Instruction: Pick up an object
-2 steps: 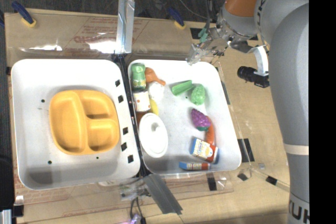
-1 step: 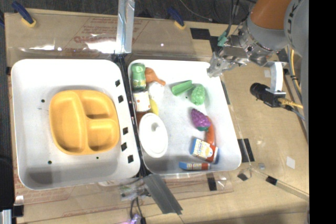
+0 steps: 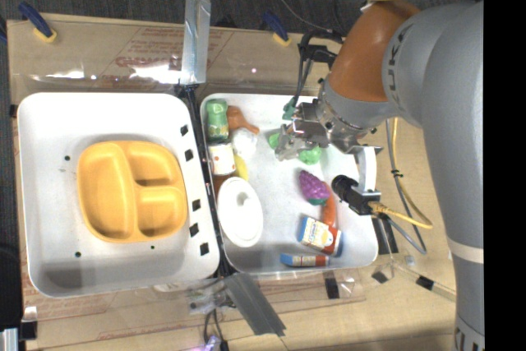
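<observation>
Gripper (image 3: 297, 137) metalwork hangs low over the right bin (image 3: 271, 252), its fingertips hidden among green pieces, so whether they are apart or together cannot be told. Just below lies a purple grape bunch (image 3: 312, 186), long axis running diagonally from upper-left to lower-right, near a carrot (image 3: 329, 212).

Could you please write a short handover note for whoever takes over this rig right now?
Gripper: down in the right bin, over its upper middle, beside a green object. Whether its fingers are open or closed on anything cannot be told.
Right bin: green can, small bottle, white bowl, purple grapes, small carton, tube.
Left bin: yellow divided tray.
Done: arm lowered among the objects.
Left: confirm a grasp and lift one object.
</observation>
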Action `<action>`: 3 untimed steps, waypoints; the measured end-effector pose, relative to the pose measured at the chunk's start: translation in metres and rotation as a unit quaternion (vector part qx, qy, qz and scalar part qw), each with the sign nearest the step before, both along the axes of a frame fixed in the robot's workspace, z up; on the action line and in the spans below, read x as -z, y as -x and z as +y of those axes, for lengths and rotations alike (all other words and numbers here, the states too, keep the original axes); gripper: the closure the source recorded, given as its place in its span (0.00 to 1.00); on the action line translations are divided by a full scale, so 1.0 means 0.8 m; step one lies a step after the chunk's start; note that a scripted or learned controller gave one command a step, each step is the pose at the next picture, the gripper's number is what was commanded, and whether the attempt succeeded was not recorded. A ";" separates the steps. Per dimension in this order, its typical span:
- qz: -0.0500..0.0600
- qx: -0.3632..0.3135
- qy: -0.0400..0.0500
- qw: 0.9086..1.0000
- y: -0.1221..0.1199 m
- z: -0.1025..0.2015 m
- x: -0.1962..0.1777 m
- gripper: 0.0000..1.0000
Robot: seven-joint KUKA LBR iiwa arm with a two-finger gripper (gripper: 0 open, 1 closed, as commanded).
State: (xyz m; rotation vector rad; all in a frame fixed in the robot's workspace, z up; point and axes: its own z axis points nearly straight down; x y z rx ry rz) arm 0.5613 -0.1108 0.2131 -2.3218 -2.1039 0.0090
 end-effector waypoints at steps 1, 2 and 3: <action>-0.007 -0.013 0.002 1.000 -0.072 -0.064 -0.091 1.00; -0.001 0.057 0.001 0.998 0.015 0.003 -0.004 1.00; -0.006 -0.052 0.002 0.999 0.024 -0.051 -0.094 1.00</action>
